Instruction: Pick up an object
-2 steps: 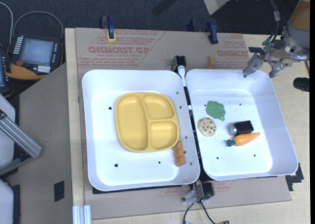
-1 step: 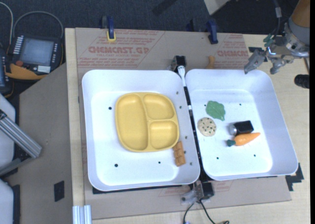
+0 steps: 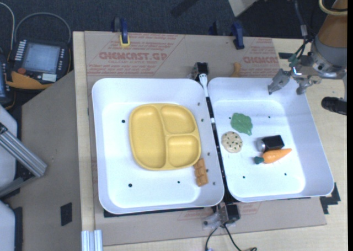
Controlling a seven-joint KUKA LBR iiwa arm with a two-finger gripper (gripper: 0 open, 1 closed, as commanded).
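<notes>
A green leaf [image 3: 241, 123], cookie [image 3: 232, 142] and black block [image 3: 271, 143] crowd the orange carrot [image 3: 274, 156]; the end effector [image 3: 290, 84] hovers, fingers apart.

On the bench [image 3: 83, 106] two bins lie side by side: the left bin [image 3: 110, 189] holds a divided plate [image 3: 164, 135], with a small snack piece [image 3: 201, 173] at the plate's 5 o'clock. In the right bin [image 3: 309, 183] a leaf-shaped piece [image 3: 241, 123] lies at 12 o'clock, a cookie [image 3: 232, 142] at 9 o'clock and a block [image 3: 272, 143] touching a carrot [image 3: 274, 156] at 3 o'clock. The hand [image 3: 290, 83] hangs over this bin's far right corner.

You look down from one fixed camera above the table [image 3: 165, 51], slanted, both bins framed, moderately near.
</notes>
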